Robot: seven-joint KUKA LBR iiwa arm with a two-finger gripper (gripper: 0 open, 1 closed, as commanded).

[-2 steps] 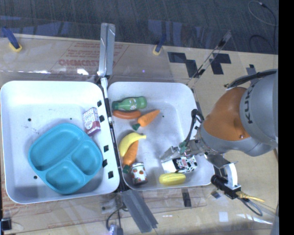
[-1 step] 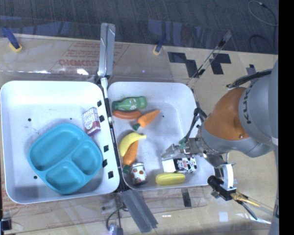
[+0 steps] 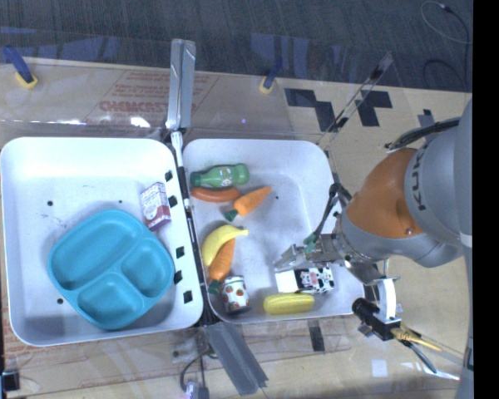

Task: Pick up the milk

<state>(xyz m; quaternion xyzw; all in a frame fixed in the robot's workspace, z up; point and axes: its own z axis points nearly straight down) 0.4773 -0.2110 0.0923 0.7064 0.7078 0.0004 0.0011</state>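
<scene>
The arm (image 3: 416, 198) comes in from 3 o'clock, its grey body curving down past the orange band (image 3: 382, 202) to the wrist, which points toward 9 o'clock. The hand (image 3: 303, 260) sits low at about 4 o'clock in the view, tilted slightly downward; its tips are too small and cluttered to read.

White, black-spotted milk carton (image 3: 314, 280); blue tray (image 3: 111, 267); green bottle (image 3: 220, 175); yellow banana (image 3: 219, 241).

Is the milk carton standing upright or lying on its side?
Lying down: the milk carton shows its long cow-print side, flat on the right bin floor, beside the tool.
</scene>
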